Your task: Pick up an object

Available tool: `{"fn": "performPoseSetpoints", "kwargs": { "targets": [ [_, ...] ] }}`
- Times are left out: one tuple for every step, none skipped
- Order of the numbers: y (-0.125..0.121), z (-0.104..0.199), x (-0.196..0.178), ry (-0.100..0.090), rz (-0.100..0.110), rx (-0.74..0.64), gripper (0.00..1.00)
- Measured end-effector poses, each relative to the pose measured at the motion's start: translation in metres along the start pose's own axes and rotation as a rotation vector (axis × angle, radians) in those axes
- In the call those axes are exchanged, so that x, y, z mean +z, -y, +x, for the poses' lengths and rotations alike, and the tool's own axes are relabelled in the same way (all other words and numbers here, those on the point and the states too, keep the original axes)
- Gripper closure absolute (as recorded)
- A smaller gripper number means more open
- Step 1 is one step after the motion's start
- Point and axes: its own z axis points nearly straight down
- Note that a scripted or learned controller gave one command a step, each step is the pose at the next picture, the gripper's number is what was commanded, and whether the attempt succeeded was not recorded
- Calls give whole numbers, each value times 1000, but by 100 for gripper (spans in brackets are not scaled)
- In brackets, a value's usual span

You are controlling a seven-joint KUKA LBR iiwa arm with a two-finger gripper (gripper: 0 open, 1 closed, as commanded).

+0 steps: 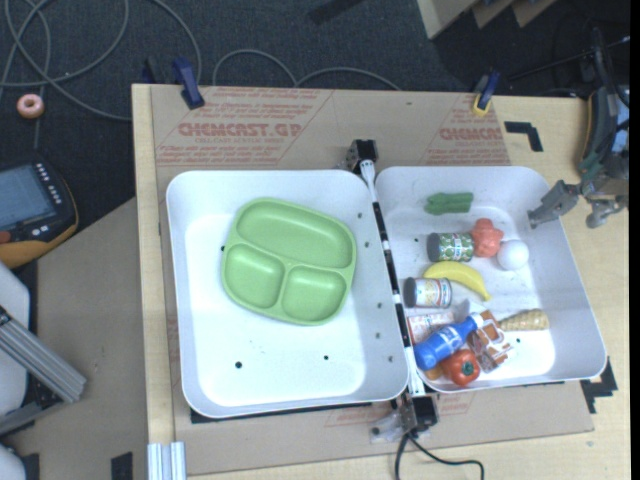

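The right bin (570, 278) holds several small objects: a green piece (448, 203), a green-labelled can (452, 246), an orange-red toy (487, 236), a white ball (513, 255), a banana (458, 276), a small jar (430, 292), a blue bottle (446, 342), a red tomato (462, 368) and a cone (525, 320). My gripper (577, 206) hovers over the bin's upper right corner, to the right of the ball. Its fingers (552, 204) are spread open with nothing between them.
The left bin (200, 348) holds a green divided plate (290, 261). A black hinge strip (385, 258) runs between the two bins. Blue clamps (186, 83) pin the cardboard sheet at the back. Cables lie on the floor beyond the bench.
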Motion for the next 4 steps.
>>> {"fn": "performPoseSetpoints", "kwargs": {
  "targets": [
    [-56,47,116,-2,3,-1,0],
    [-41,79,151,3,-17,1,0],
    [-32,90,154,5,-29,2,0],
    [-33,92,155,7,-32,2,0]
  ]
}}
